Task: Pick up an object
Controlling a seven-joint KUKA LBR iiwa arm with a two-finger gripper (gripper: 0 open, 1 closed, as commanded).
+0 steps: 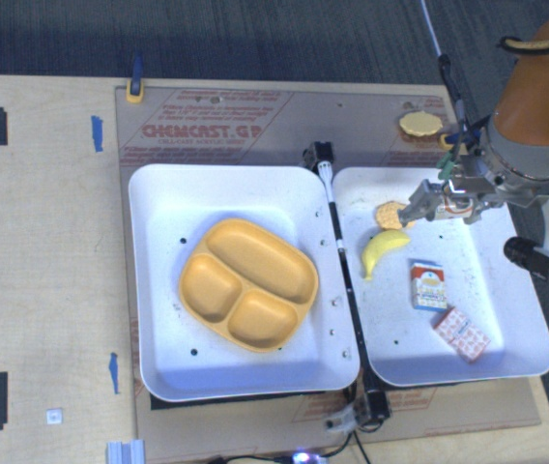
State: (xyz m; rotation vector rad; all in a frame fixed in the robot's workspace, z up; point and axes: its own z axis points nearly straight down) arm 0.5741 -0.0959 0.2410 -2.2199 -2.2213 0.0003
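Note:
In the right bin point(516, 351) lie a yellow banana point(381, 250), a round tan cracker point(388, 215), a small white and orange carton point(428, 286) and a red-patterned packet point(462, 333). My gripper point(419, 207) hangs over the bin's upper part, just right of the cracker and above the banana. Nothing shows between its fingers.
The left bin point(154, 211) holds a yellow three-compartment plate point(246, 283). A second round cracker point(420, 124) lies on the cardboard behind the right bin. A black divider post point(321, 153) stands between the bins. The arm's orange band point(540, 95) rises at the right.

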